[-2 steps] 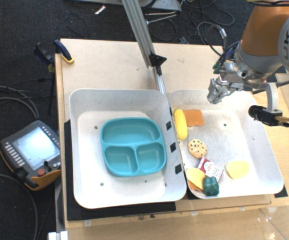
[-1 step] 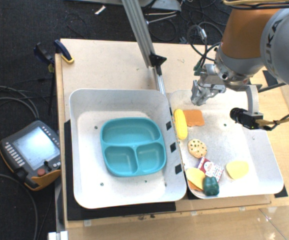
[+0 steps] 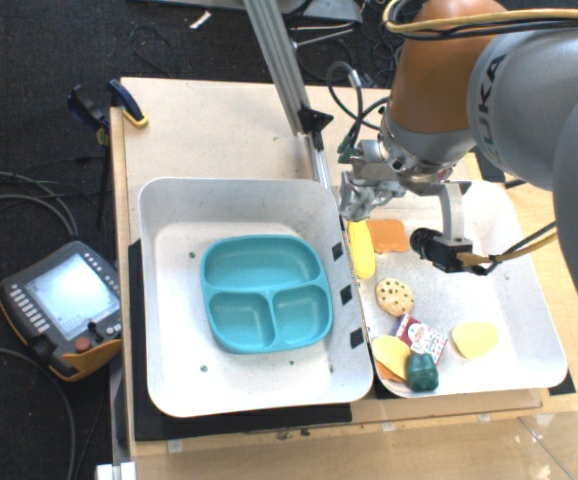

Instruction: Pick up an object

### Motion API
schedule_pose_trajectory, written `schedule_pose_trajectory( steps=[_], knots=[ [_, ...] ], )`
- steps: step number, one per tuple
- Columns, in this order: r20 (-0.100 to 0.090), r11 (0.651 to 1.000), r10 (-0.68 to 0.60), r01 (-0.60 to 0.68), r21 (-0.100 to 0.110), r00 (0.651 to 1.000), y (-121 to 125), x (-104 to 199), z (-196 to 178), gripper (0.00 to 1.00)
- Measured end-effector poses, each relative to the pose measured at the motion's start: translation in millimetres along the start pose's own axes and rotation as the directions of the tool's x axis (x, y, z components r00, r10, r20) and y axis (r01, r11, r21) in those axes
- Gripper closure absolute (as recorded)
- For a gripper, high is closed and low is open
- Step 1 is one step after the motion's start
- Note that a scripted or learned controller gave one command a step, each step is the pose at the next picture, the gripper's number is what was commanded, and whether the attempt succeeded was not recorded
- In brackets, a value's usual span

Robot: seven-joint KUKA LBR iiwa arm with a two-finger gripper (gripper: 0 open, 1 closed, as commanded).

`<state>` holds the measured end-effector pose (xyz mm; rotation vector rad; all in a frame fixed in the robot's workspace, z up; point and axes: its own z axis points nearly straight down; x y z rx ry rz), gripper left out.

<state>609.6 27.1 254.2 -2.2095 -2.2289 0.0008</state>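
- Nearest me, along the front edge of the right bin [image 3: 539, 363], I am seeing a cluster: a green block [image 3: 422, 373] lying against an orange wedge [image 3: 390, 356], a red-and-white packet [image 3: 425, 339] just behind them, and a pale yellow piece [image 3: 474, 339] off to the side.
- A little further in, a spotted cookie [image 3: 394, 295] is lying alone, near the wall between the bins.
- In the left bin [image 3: 169, 368], a teal divided tray [image 3: 266, 292] is sitting flat, well apart from the arm.
- Further back, the yellow banana-like piece [image 3: 361, 249] is lying with its long axis running front to back, right beside the dividing wall, touching or nearly touching an orange square [image 3: 387, 236].
- The claw [image 3: 357, 206] is hanging just behind the far end of that yellow piece, so I am judging it the likeliest target: it lies straight toward me from the claw, and its narrow width runs across the bin.
- I am not able to tell the claw's state from this angle, as the wrist is blocking it; I am seeing nothing carried.
- The closeness of the wall looks to me like the main hazard.
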Motion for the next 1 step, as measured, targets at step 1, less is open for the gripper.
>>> schedule_pose_trajectory(
  steps=[1],
  knots=[
    [0.0,1.0,0.0,0.0,-0.001,1.0,-17.9,55.0,-0.2,1.0]
  ],
)
